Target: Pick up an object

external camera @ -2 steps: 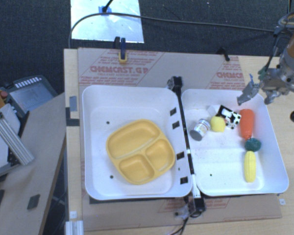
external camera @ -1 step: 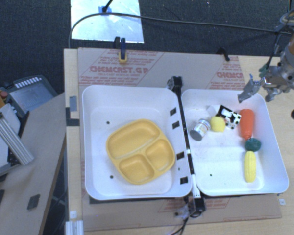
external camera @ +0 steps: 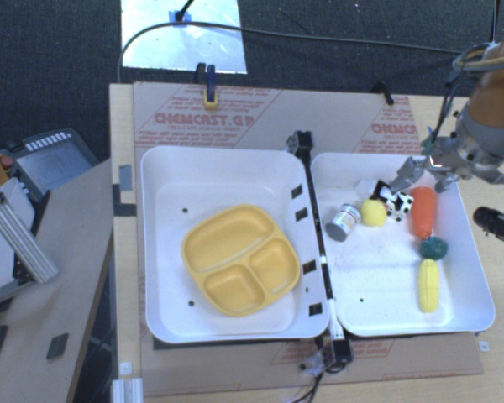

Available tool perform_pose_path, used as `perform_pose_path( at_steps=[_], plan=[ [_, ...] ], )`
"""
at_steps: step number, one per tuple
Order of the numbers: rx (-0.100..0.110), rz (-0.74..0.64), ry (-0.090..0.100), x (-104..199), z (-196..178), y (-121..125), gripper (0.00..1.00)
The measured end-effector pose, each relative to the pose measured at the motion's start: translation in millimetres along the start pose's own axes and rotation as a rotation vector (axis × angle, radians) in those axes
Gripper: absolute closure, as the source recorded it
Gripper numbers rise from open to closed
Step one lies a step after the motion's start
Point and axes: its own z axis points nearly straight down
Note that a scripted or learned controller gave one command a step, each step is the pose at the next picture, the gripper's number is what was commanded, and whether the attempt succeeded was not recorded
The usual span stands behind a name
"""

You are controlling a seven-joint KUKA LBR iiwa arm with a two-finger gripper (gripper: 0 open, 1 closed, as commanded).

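The arm (external camera: pixel 491 99) leans in over the far right corner of the right bin (external camera: pixel 454 313), grey with its orange band up high. Its gripper (external camera: pixel 427 176) hangs just above the bin floor, fingers spread wide: one finger (external camera: pixel 406 173) points down toward the far middle of the bin, the other sits near the top of the carrot. Nothing is between them.

Just beneath the gripper lies a small black-and-white toy (external camera: pixel 395 201), touching a yellow ball (external camera: pixel 373 213) on its left. Left of the ball, close to the bin's left wall, a little silver can (external camera: pixel 345 221) lies tipped on its side. The carrot (external camera: pixel 423 213), orange, lies lengthwise near the right wall, its green top (external camera: pixel 433 247) pointing toward the near edge. Just beyond that green tuft, toward the near right corner, lies an ear of corn (external camera: pixel 428 285).

Over in the left bin (external camera: pixel 164 183), a yellow divided plate (external camera: pixel 239 259) with three compartments rests in the middle, turned at an angle to the walls. A row of black clips (external camera: pixel 304 215) runs along the seam where the two bins meet.
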Motion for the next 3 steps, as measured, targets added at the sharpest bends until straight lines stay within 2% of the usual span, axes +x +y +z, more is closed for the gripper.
perform_pose_path(
  at_steps=[2,3],
  plan=[
    [0.001,0.001,0.001,13.0,120.0,-7.1,0.0],
    [-0.005,0.001,-0.001,12.0,106.3,-5.5,1.0]
  ],
)
